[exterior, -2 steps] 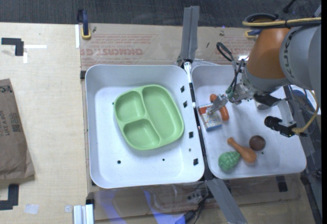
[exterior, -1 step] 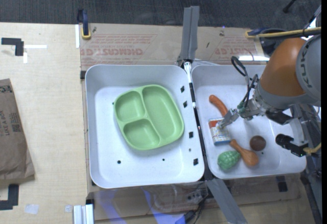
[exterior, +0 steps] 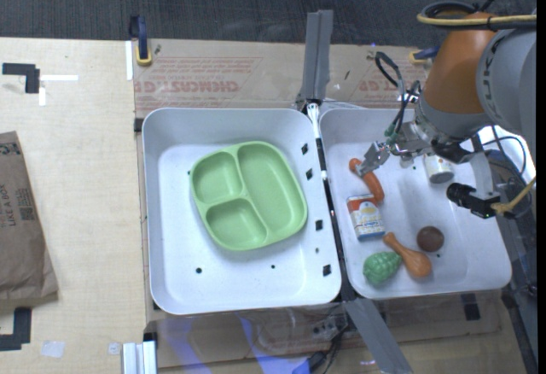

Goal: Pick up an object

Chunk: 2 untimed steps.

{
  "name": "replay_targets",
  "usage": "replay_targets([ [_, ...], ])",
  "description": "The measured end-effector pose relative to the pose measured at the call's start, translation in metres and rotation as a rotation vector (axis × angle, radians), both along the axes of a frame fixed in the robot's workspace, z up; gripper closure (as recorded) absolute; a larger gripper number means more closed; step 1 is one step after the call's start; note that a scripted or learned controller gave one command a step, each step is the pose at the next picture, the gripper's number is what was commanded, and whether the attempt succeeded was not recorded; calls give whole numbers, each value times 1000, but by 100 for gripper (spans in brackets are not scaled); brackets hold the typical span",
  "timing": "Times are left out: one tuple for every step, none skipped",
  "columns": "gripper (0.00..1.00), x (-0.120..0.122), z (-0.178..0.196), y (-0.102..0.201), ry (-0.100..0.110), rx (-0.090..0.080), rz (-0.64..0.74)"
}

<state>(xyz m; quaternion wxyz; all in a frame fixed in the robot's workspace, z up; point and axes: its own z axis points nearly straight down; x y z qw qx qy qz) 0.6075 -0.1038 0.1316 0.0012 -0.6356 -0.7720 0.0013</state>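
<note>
Objects for picking lie in the right bin: an orange carrot-like piece toward the bin's far-left part, a small white and orange carton just in front of it, a green bumpy fruit near the front edge, a tan drumstick-shaped piece touching the green one's right side, and a dark brown ball just right of that. The tool hangs over the far-left part of this bin, just beside the upper end of the carrot-like piece; I cannot tell whether it touches it, and nothing is seen held between the tips. How far apart they stand is too small and cluttered to tell. The grey arm with its orange band reaches in from the worktop's right edge. The left bin holds a green divided plate with three compartments, lying flat near the middle. A brown paper bag rests at the worktop's left edge.
</note>
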Motion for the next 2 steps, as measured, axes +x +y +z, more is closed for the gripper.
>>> replay_targets([
  [0,0,-43,4,0,1,129],
  [100,-1,-37,3,4,1,128],
])
